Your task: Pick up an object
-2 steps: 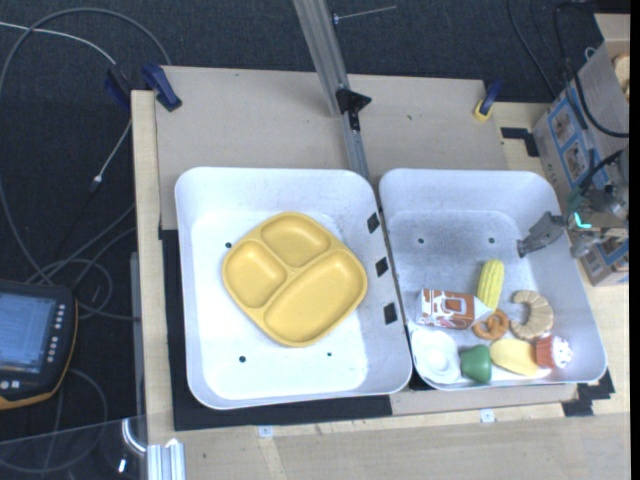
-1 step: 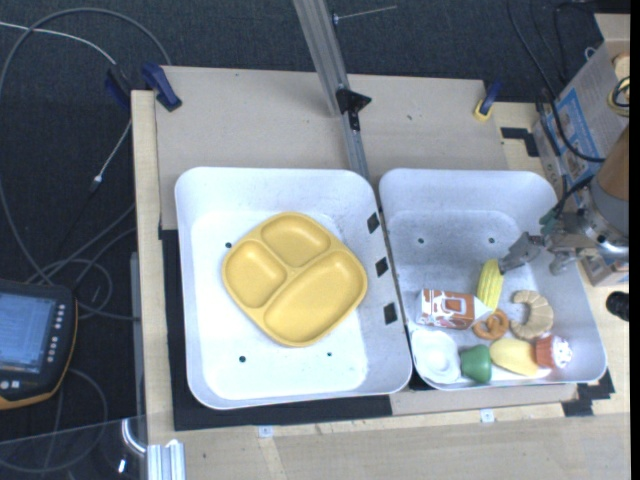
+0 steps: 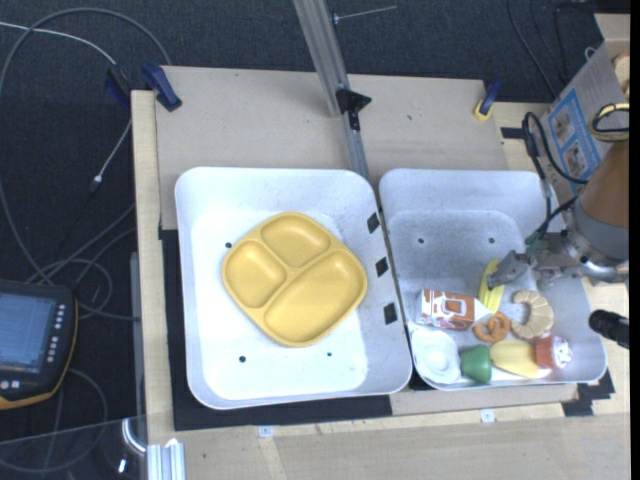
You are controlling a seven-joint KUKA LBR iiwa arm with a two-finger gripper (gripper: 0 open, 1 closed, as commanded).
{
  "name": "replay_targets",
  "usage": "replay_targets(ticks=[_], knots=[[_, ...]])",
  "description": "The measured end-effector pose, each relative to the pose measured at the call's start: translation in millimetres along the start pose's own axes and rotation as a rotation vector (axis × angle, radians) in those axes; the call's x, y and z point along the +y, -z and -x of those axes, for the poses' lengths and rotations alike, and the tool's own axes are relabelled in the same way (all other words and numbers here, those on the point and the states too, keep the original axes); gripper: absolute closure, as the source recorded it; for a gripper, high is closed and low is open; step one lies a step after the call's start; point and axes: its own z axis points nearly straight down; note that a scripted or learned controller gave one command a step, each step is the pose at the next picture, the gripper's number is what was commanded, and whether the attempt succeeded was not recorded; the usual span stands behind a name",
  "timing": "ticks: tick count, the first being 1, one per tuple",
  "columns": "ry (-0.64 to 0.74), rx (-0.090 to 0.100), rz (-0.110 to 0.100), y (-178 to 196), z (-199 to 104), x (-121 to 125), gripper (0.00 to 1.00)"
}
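My gripper (image 3: 533, 268) hangs over the right part of the right bin (image 3: 450, 203), reaching in from the right on the grey arm (image 3: 600, 218). Its fingers stand open, with nothing between them. Just below it lie a beige ring-shaped pastry (image 3: 532, 311) and a yellow banana-like piece (image 3: 490, 281). Further toward the bin's front edge sit a small carton (image 3: 447, 309), an orange pretzel (image 3: 491, 328), a white item (image 3: 435, 354), a green piece (image 3: 478, 365), a yellow lemon-like piece (image 3: 515, 358) and a red and white item (image 3: 551, 351).
A yellow divided plate (image 3: 293, 278) lies in the middle of the left bin (image 3: 200, 218). A metal pole (image 3: 325, 38) crosses the bench at the back, and its clips sit along the divide between the bins. Cables and a handheld pendant (image 3: 30, 338) lie to the left of the bench.
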Motion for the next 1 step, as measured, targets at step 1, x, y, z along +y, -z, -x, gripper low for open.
replay_targets(ticks=[1], knots=[[0.001, -0.001, 0.002, -26.2, -0.6, -0.3, 0.0]])
